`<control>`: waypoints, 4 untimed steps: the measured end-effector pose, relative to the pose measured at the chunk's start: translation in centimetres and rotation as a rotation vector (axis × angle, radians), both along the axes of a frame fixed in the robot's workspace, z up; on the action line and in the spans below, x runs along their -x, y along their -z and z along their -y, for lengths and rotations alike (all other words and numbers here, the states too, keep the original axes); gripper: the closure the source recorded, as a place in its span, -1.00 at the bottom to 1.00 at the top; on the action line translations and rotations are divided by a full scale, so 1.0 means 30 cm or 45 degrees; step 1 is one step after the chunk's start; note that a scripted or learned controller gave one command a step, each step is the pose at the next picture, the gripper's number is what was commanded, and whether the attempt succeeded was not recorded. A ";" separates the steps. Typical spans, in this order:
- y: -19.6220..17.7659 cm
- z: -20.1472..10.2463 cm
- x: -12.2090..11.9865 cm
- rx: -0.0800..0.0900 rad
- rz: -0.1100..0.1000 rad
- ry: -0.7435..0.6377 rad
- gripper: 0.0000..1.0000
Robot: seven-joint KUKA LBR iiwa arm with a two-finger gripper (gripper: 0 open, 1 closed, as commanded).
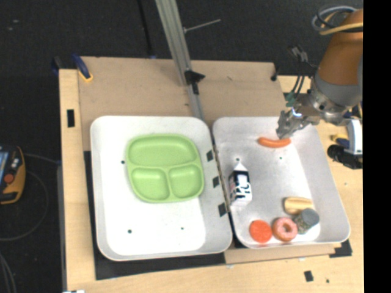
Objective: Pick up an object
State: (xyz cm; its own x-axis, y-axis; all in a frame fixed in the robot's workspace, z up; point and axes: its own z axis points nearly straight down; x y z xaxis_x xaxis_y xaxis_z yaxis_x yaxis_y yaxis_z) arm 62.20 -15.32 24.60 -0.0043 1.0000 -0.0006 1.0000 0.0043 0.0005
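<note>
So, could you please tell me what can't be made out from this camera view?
- Gripper fingers: too small and blurred to tell whether they are open or touch the orange sausage just below.
- Milk carton label: print too small to read.
- Grey object beside the pink donut: too blurred to identify.
- Arm's upper part: cut off by the view's right edge.

Black markings are showing on the small white carton (241, 185) lying in the right bin (330, 182), but they are too blurred to read.
</note>
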 end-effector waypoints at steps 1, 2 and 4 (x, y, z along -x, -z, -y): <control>-0.033 -0.175 0.041 -0.002 0.002 -0.003 1.00; -0.029 -0.306 0.082 -0.001 0.001 -0.002 1.00; -0.040 -0.669 0.208 -0.002 -0.001 -0.004 1.00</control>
